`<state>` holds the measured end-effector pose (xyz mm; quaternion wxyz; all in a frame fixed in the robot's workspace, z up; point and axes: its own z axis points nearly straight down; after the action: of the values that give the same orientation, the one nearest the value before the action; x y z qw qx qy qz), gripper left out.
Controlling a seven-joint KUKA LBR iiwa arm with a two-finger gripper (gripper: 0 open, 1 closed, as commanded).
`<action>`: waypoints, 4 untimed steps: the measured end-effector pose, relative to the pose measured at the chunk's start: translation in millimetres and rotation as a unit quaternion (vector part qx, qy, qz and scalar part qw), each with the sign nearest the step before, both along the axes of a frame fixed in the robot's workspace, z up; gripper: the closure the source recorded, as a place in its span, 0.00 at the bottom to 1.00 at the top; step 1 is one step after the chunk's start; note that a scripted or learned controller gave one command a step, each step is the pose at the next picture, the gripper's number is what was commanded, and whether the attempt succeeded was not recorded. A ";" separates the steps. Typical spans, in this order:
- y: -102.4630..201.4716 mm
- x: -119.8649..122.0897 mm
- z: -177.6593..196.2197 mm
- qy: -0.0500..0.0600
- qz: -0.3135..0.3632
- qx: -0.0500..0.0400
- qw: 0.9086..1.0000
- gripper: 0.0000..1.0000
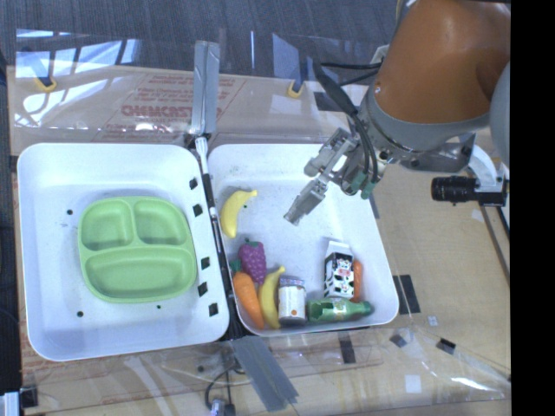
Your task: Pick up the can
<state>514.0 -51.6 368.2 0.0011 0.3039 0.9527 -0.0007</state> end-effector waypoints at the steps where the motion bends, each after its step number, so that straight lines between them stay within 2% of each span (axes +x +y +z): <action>1: 0.0 0.0 0.0 0.000 0.000 0.000 1.000 0.00; 3: 0.1 0.0 -0.1 0.000 0.000 0.000 1.000 0.00; 4: -37.5 -36.3 -92.8 0.002 -0.100 0.000 0.995 0.00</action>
<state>477.7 -89.1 275.5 -0.0011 0.3978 0.9175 -0.0010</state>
